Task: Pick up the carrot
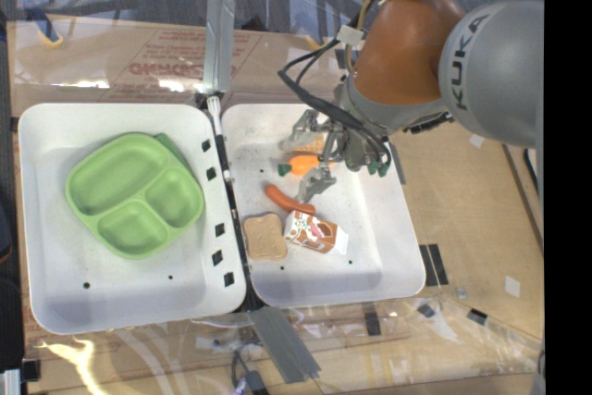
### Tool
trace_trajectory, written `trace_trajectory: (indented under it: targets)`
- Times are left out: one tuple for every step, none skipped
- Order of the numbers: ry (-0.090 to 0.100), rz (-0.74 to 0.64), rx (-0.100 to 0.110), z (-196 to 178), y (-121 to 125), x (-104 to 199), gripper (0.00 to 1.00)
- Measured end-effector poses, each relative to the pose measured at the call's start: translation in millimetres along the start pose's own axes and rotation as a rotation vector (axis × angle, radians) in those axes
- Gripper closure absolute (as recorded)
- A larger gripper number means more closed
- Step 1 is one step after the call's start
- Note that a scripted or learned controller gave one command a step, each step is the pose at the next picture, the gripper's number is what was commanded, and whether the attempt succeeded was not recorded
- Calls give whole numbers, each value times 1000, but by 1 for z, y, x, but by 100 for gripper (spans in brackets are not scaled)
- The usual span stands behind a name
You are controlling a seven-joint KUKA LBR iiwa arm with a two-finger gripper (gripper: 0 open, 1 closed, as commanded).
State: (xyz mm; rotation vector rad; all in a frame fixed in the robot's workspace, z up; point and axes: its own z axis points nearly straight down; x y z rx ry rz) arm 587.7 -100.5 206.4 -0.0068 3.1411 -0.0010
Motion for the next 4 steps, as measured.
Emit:
trace_trajectory:
  targets:
    - [0, -434, -1, 70, -29, -42, 0]
    - [-4, -654, 1, 113, -40, -71, 0]
    - [-10, -657, 4, 101, -39, -72, 100]
    - [-13, -759, 6, -47, 20, -72, 100]
